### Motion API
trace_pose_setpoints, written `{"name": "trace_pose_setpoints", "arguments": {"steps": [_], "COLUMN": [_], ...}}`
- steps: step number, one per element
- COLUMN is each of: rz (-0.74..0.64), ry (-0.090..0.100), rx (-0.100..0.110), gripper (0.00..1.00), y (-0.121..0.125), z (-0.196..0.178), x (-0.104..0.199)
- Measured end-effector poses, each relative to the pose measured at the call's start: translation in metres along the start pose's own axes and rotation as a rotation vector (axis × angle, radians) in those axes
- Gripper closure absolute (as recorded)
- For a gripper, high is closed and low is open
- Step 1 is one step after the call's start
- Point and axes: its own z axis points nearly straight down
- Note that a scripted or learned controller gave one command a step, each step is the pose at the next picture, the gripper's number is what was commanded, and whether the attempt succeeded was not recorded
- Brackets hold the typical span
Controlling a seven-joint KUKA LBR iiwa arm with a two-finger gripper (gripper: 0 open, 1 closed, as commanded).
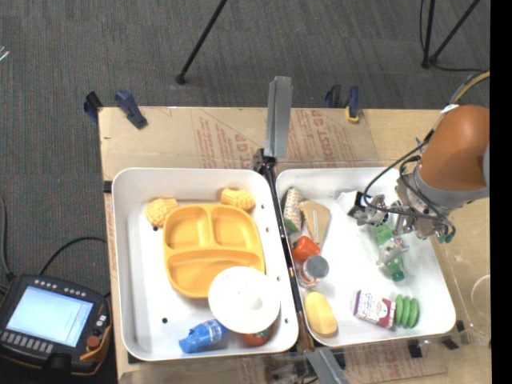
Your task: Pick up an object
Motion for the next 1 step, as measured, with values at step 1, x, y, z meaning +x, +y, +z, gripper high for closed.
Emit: {"name": "trace_pose_setpoints", "arguments": {"steps": [1], "rz": [-0.047], "ry": [0.000], "rx": [-0.005], "gripper": [0.00], "y": [0.0990], "z": [0.0005], "x": [-0.0098]}}
